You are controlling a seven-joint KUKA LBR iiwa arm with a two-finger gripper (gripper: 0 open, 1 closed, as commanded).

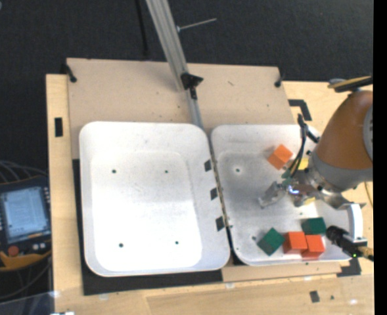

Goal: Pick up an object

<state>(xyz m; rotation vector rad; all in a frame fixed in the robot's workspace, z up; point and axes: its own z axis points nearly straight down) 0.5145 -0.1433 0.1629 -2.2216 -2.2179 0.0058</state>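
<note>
Here your hand (272, 194) hangs low in the right bin (246, 140), below the orange block (280, 155), seemingly reaching for a grasp; I cannot tell its opening.

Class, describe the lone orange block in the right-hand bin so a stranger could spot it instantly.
Start at the right bin, the one the arm reaches into. Near its far edge, above the gripper, lies the lone orange block. Unlike the cluster of blocks at the near edge, it sits apart, touching none.
</note>
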